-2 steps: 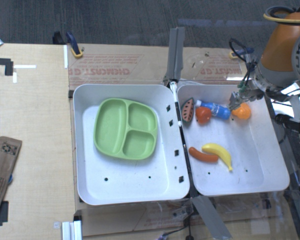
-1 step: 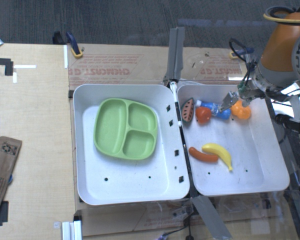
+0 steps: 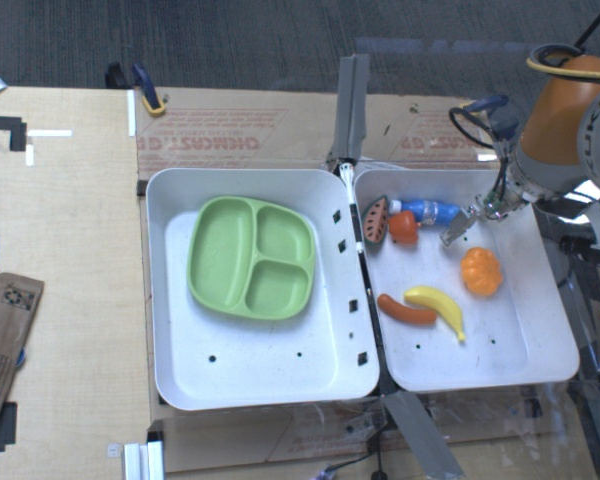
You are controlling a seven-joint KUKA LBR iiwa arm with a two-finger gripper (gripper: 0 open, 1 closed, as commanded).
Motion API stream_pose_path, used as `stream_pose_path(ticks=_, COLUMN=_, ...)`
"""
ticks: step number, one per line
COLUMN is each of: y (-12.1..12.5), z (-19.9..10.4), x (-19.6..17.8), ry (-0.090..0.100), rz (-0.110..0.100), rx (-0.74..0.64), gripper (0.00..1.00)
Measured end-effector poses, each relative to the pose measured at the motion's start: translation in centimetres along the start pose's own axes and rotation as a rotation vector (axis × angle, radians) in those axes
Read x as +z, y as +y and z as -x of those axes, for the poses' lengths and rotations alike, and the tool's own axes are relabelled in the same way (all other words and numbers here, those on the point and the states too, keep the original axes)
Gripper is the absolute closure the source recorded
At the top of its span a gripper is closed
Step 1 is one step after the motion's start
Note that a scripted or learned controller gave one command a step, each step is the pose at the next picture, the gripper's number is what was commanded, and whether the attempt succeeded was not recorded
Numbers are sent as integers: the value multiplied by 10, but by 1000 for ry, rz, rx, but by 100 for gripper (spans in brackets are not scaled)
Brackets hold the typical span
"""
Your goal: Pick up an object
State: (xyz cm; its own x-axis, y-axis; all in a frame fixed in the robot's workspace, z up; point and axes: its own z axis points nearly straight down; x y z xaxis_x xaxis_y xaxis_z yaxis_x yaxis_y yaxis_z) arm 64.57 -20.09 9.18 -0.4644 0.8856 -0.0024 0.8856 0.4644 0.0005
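Nearest the camera, the front rim of the left bin (image 3: 260,398) ran along the bench, and the green divided plate (image 3: 252,258) sat alone on its floor. In the right bin (image 3: 480,368), the banana (image 3: 438,308) lay closest, with the red sausage (image 3: 407,311) touching its left end. Just beyond and to the right sat the orange pumpkin-shaped toy (image 3: 481,271), apart from the others. Farther back, by the divider, the watermelon slice (image 3: 377,220), the tomato (image 3: 403,228) and the blue bottle (image 3: 427,211) crowded together, touching.

The gripper (image 3: 458,230) hung low over the back of the right bin, between the bottle and the orange toy, with nothing visible between its fingers. The jaws looked slightly spread, though at that size I could not tell for sure.

A clean pick would likely favour the orange toy, since it stood free with room on both sides. The cluster at the back risked a nudge rather than a grip.

The arm (image 3: 565,108) was cut off at the right edge. The fingertips blurred against the white floor, and whether they touched it was unclear. The bottle's label was unreadable.
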Motion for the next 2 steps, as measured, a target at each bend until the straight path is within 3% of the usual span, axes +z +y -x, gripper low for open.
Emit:
stream_pose_path(ticks=1, y=17, z=-7, x=-6, ry=-1, rz=1, rx=-69, gripper=0)
stream_pose_path(ticks=2, y=17, z=-6, x=-16, ry=-4, rz=2, rx=-70, gripper=100)
